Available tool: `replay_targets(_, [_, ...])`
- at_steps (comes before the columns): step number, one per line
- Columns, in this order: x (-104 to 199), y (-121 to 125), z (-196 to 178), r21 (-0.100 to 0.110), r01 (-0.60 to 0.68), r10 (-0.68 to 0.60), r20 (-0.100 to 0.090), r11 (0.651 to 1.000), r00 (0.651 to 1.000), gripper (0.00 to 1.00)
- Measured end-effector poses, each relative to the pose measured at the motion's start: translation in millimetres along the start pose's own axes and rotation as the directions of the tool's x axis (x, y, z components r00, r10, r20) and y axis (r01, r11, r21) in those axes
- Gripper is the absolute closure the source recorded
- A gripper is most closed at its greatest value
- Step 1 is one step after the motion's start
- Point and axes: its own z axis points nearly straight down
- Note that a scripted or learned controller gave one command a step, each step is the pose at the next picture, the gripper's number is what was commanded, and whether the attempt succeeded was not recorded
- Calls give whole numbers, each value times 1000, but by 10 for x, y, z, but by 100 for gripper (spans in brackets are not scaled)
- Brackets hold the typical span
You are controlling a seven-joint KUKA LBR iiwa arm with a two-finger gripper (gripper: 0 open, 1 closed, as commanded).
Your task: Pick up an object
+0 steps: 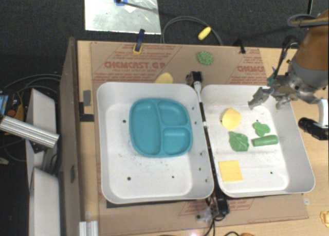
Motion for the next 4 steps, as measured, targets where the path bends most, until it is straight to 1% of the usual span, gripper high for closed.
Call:
replay_targets(1, [229,-277,1070,11,-2,2,-4,1000,1000,0])
replay_targets(2, [472,-556,1260,5,-3,3,-2,1000,1000,0])
replay_targets(3, [457,-526,1132,-3,-3,3,0,1000,1000,100])
replay_targets(4, [458,-527,1137,-2,-3,3,-1,1000,1000,0])
